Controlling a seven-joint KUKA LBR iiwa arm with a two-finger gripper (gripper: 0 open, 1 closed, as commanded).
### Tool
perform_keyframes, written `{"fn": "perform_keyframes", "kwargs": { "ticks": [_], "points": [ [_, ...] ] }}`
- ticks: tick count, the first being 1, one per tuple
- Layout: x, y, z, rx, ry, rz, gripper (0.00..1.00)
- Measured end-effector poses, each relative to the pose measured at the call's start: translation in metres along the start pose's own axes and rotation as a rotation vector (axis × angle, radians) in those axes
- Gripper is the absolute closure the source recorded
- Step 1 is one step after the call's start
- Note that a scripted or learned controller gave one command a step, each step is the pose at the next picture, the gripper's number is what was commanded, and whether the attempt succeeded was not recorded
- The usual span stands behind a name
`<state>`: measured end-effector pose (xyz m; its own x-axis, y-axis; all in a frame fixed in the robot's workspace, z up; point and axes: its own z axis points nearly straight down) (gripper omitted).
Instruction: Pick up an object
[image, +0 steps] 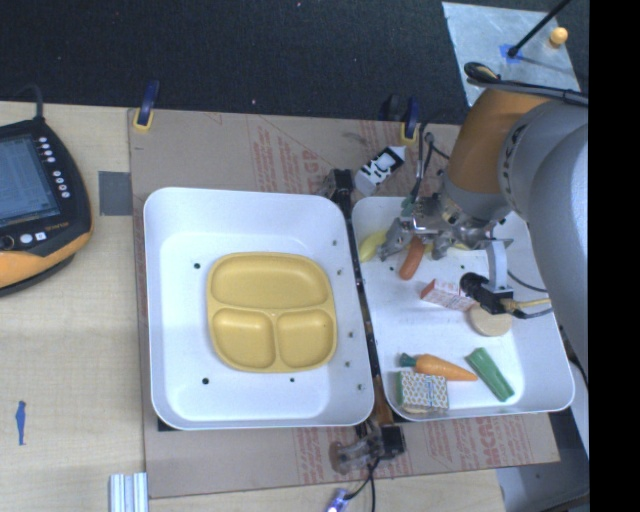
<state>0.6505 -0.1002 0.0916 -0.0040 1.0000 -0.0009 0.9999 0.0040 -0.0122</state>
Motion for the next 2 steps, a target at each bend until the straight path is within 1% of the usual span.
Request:
{"fn": "perform_keyframes", "kwargs": {
  "ticks": [1, 2],
  "points": [
    [0.0, 0.001, -0.011, -0.003, 0.0, -0.002, 1.0],
    [0.049, -0.046, -0.1, -0.009, 0.003, 0.0, 1.0]
  ]
}}
